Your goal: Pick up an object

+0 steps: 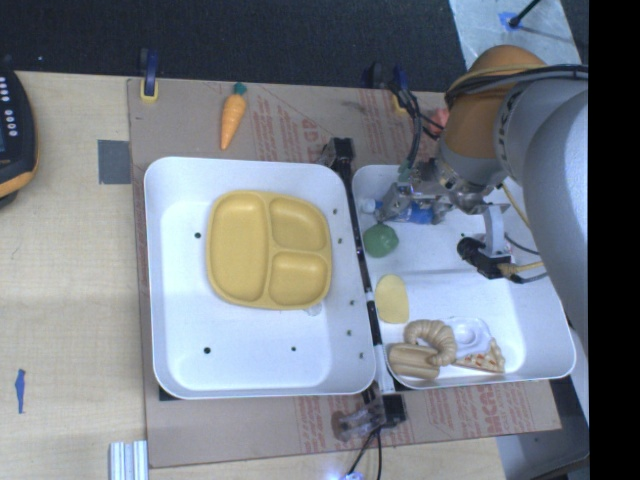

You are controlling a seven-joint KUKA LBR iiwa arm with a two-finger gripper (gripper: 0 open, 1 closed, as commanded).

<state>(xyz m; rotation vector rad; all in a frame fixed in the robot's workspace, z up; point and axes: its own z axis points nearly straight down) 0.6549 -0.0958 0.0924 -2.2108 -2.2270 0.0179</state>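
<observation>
My gripper (405, 208) is low over the back left corner of the right bin (540, 343), with the grey arm and its orange band reaching in from the right. A green round object (380, 239) lies just in front of it, close to the bin's left wall. Further forward is a pale yellow oval piece (392, 298). At the front of the bin lie a tan pretzel-like pastry (430, 338), a bun (413, 364) and a pizza slice (482, 358). I see nothing held by the gripper.
The left bin (180, 358) holds a yellow divided plate (268, 248). A toy carrot (232, 116) lies on the bench behind the left bin. A black fitting (487, 258) on the arm hangs over the middle of the right bin.
</observation>
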